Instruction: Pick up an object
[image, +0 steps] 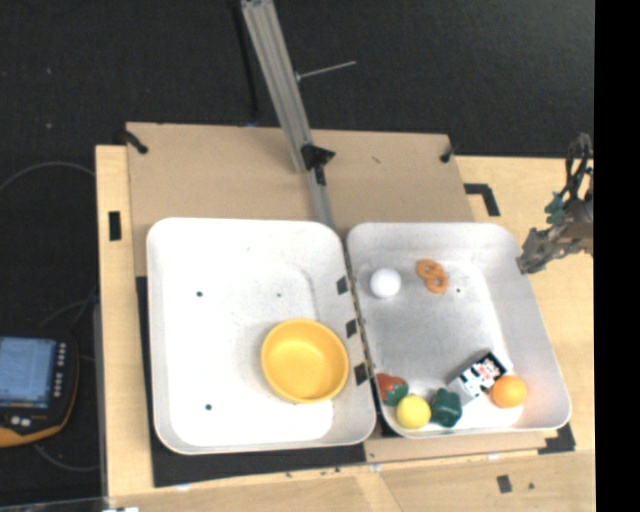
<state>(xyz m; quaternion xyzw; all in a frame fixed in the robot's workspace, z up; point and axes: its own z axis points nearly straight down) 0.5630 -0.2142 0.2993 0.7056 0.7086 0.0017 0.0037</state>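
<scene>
From where I stood, the tool (545, 245) hung at the far right edge of the tabletop (400, 160), just outside the upper right corner of the right bin (470, 240), and it was too small and dark against the wood for me to tell what state it was in; nothing could be seen in its grip. Everything worth picking sat in that right bin. A white ball (385, 283) and a small orange pretzel-shaped piece (433, 276) lay near the top, apart from each other with bare floor around them. The rest was crowded along the bottom wall: a red and green piece (390, 386) tight against the divider, a yellow ball (413, 411) touching it, a dark green block (446, 407) just beside that, then a small black and white box (479, 376) with an orange ball (509, 391) at its side. The left bin (200, 260) held only a yellow bowl (305, 360). The trouble I expected lay in that bottom cluster: a descent there would probably strike a neighbour or the bin wall, or push a ball away so that it rolled off. The white ball could also squirt sideways under an off-centre close, and the flat pretzel piece looked thin enough to be missed altogether. The tool also had to clear the bin's raised rim on its way in.
</scene>
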